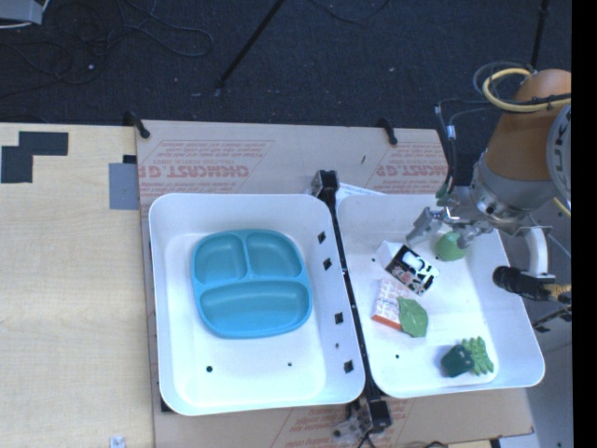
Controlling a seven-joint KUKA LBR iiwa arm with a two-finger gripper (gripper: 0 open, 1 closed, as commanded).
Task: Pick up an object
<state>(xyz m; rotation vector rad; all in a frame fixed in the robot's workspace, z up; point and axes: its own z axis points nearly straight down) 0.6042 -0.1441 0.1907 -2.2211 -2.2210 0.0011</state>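
Right, we see the gripper (pixel 446 224) low over the right-hand bin (pixel 522 373), near its far edge, w/ the arm (pixel 522 147) coming in from the right. Just under and between its metal parts sits a small pale-green round object (pixel 451 246). Whether the fingers are spread, closed or clamped on it, we can't tell: the wrist hides too much and the tips blur into the bin floor.

Other stuff in that bin: a black-and-white patterned piece (pixel 411 270) toward the middle, a flat red-and-white packet (pixel 385 301) beside the divider edge, a green leaf-like piece (pixel 413 317) touching the packet's near end, and a dark green spiky toy (pixel 466 357) by the near right corner. The left-hand bin (pixel 173 362) carries a blue sectioned plate (pixel 250 281), about centred.

Handling, as we judge it: the pale-green thing looks like a light toy, prob. plastic or rubber, smooth and rounded, so it could squirt out of a two-finger pinch if taken off-centre. Best hold is across its widest part, fingers straddling it evenly and going low enough to get past the curve. Not fragile, so a firm squeeze seems ok. It's close to the far wall, so there's little room on that side for a finger to drop in.
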